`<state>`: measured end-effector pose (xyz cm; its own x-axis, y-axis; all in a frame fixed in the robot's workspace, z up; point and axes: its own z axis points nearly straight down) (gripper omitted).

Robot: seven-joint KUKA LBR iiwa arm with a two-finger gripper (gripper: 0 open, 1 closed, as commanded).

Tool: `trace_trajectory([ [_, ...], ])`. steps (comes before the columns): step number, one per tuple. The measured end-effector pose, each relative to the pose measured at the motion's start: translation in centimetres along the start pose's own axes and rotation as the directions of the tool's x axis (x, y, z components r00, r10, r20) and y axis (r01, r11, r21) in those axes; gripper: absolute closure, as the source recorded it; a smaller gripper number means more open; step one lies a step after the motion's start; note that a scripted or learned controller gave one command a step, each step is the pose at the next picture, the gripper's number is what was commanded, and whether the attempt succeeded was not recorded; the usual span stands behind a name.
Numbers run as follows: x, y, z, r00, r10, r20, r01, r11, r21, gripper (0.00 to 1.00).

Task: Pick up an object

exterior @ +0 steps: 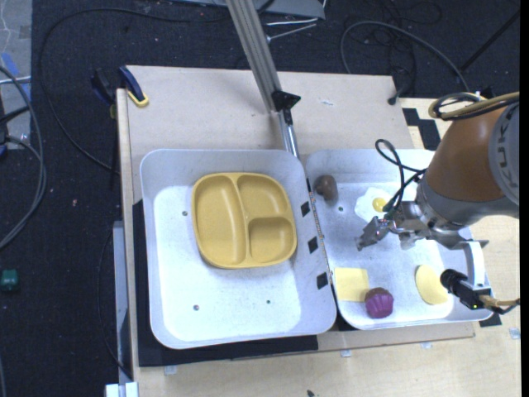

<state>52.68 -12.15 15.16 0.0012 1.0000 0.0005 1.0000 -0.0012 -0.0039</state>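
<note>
The right bin (pixel 397 321) holds several small objects. A brown rounded lump (pixel 326 187) lies at its far left, and a white fried-egg piece with a yellow yolk (pixel 374 204) sits beside it. A pale yellow square slab (pixel 350 284), a purple lump (pixel 379 303) and a pale yellow round piece (pixel 431 284) lie along the near side. My gripper (pixel 372 235) hangs over the middle of this bin, just below the egg piece and above the yellow slab. Nothing visible is in it.
The left bin (pixel 165 304) carries a yellow three-compartment plate (pixel 245 219). A metal pole (pixel 258 48) slants down from the top to the bins' shared edge. The arm's orange band (pixel 467 160) and a black cable (pixel 397 172) sit over the right bin's far right.
</note>
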Motion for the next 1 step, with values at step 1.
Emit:
trace_trajectory([
  [1,0.06,-0.11,5.39,1.000,0.000,-0.001,0.000,1.000,0.002,0.00],
])
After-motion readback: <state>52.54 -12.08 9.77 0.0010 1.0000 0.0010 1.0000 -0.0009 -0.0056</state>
